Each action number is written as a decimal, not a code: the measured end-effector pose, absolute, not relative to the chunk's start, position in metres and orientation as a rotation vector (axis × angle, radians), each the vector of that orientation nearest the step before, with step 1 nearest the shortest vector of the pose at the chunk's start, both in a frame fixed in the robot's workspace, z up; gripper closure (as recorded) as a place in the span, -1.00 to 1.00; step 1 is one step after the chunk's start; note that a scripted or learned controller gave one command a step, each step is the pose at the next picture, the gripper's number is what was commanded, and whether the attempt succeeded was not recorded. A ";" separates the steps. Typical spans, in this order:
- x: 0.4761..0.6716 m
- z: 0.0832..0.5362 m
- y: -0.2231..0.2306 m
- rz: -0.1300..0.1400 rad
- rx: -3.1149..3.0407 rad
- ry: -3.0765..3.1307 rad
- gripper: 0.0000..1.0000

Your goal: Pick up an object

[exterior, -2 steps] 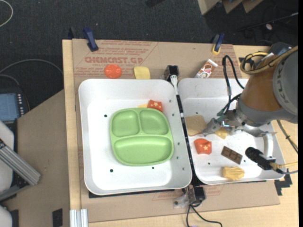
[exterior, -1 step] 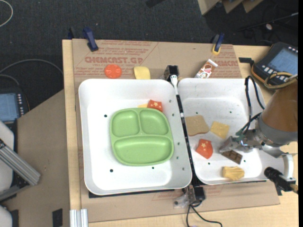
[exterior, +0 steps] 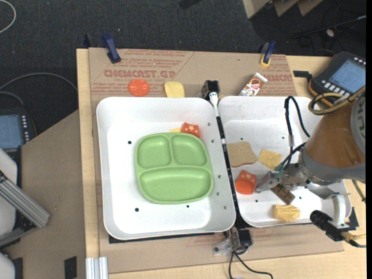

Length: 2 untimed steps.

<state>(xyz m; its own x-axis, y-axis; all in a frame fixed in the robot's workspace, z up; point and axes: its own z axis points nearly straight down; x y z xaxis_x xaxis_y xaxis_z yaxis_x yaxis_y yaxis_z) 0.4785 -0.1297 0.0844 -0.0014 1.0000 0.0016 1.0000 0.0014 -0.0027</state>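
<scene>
The two white bins look like smooth plastic with a soft shine. The green plate inside the left bin looks like smooth plastic too, a bit glossy. The surface under the bins looks like brown cardboard, dull and flat, with red print on it. The arm has a smooth orange-brown band that shines a little. The end effector looks like dark, dull metal.
</scene>
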 end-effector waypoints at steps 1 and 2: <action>0.543 0.085 -0.219 -0.005 -2.218 -2.216 -1.00; 0.618 0.110 -0.151 -0.012 -2.215 -2.236 -1.00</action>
